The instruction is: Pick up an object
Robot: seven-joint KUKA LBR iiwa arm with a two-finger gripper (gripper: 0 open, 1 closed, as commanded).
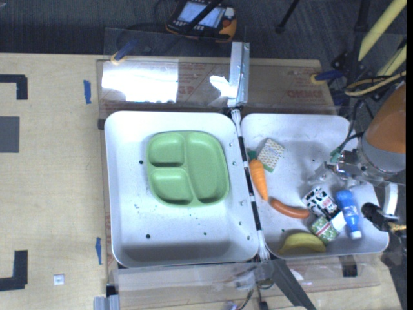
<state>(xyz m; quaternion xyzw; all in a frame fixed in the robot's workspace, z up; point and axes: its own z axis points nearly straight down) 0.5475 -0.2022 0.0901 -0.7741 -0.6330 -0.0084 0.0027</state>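
Observation:
The right bin (297, 126) holds several objects. An orange carrot (259, 178) lies by its left wall, with a curved orange-red piece (288, 207) just below it. A speckled square packet (271, 154) lies near the carrot's top. A black-and-white carton (321, 201), a blue bottle (348, 213), a green packet (324, 228) and a yellow banana (302, 241) crowd the front right corner. My gripper (334, 168) hangs low over the right side of this bin, just above the carton and the bottle. Nothing can be seen held in it.
The left bin (122, 192) carries a green divided plate (188, 168). A raised divider (248, 173) separates the two bins. The grey arm with its orange band (390, 128) comes in over the right bin's right wall. A clear panel (168, 76) stands behind the bins.

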